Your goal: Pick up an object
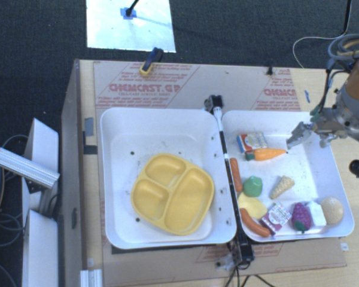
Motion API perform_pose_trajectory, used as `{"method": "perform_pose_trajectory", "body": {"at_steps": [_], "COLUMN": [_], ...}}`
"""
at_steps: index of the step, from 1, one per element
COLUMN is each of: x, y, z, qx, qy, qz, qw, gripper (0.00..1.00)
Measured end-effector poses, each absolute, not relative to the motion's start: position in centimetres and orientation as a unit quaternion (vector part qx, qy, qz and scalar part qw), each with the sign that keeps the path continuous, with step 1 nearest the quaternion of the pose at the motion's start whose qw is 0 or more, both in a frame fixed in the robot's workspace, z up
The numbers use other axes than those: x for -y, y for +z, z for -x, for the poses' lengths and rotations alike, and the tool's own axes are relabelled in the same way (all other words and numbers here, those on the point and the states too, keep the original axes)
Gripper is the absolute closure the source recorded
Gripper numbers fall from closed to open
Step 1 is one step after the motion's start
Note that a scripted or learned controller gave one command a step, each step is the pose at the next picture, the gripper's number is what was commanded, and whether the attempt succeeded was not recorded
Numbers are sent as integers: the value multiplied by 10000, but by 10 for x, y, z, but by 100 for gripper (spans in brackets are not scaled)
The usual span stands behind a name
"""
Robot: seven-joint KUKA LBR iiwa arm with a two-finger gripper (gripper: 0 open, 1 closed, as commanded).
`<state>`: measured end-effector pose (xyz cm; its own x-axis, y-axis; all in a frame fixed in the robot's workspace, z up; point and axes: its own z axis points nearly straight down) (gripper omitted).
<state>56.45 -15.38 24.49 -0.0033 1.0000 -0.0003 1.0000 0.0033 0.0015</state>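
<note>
Overhead, your arm [354,94] reaches in from the right and hangs above the right bin's [334,160] upper right corner, its gripper [308,135] pointing down and left toward the toys. You cannot tell from this angle whether the pincer is open or closed; it is too small and blurred, and nothing shows between it. Just left of it lies the toy carrot [266,155], orange, lengthwise across the bin, touching the small red and white packet [252,141] above it.

Further down the same bin you see a green pepper [253,186] near the left wall, with a thin orange sausage [234,173] lying along that wall beside it. An ice-cream cone [282,186] rests tilted near the middle. Along the bottom edge, from left to right, sit a yellow piece [252,207], a second sausage [253,223], a red and white wrapper [279,215], a purple bunch of grapes [301,215] and a pale round roll [332,209] in the lower right corner.

Your left bin [125,136] holds a yellow divided plate [173,193], three compartments, set toward its lower right. Both bins rest on a printed cardboard sheet [161,82], where a yellow and dark clip [150,62] lies at the upper edge.
</note>
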Motion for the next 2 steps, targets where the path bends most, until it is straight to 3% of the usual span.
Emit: {"method": "perform_pose_trajectory", "body": {"at_steps": [1, 2], "x": [138, 100], "y": [87, 85], "z": [-545, -608], "qx": [-7075, -7083], "qy": [2, 8], "qz": [-7067, -7059], "qw": [3, 7], "gripper": [0, 0]}}
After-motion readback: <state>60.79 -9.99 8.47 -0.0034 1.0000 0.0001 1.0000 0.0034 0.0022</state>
